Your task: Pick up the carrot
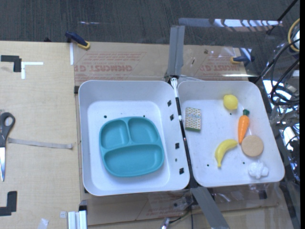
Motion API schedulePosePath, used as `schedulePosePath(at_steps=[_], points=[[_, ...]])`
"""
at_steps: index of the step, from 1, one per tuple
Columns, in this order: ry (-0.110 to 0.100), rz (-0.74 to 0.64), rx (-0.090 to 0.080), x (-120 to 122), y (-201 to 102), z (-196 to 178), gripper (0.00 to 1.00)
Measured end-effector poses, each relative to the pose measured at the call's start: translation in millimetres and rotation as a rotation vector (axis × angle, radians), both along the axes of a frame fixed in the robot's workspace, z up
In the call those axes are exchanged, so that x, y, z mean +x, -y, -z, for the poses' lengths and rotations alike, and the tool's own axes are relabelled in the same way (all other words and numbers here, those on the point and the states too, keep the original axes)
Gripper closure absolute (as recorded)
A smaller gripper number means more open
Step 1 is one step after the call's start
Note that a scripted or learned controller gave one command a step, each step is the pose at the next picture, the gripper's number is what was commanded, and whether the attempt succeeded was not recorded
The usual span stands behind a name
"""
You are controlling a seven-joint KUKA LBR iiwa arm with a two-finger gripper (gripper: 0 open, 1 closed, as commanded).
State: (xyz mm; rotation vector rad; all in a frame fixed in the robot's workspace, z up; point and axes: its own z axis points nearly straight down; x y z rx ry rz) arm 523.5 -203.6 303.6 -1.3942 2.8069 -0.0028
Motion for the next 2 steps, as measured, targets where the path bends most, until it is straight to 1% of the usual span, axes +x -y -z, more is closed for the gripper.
schedulePosePath(at_steps=[1, 2], points=[[0.0, -0.369, -0.001, 47, 7, -22, 1.0], [-0.005, -0.602, -0.001, 14, -4, 186, 1.0]])
